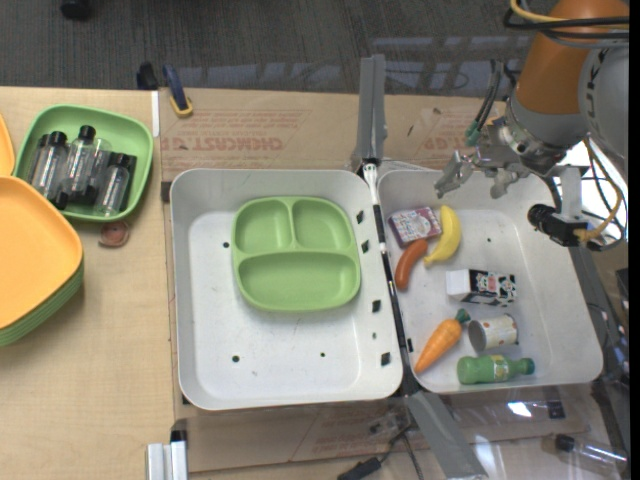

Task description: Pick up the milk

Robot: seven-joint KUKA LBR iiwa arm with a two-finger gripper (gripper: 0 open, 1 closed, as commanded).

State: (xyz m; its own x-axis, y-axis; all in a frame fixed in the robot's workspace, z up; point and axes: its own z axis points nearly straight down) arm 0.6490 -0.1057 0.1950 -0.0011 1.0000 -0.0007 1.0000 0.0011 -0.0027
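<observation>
You've got two white bins: the left bin (200, 298) has one green divided plate (296, 253), and the right bin (545, 258) has eight things. That's one milk carton (482, 286), one banana (445, 236), one carrot (438, 342), one hot dog (409, 263), one purple snack pack (414, 225), one green bottle (494, 369) and one small can (492, 330).

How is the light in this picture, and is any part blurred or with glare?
Camera view: even, soft light with faint shadows; the green plate and the milk look sharp; the gripper is a little soft; bright glare falls on the right bin rim at the lower right.
</observation>
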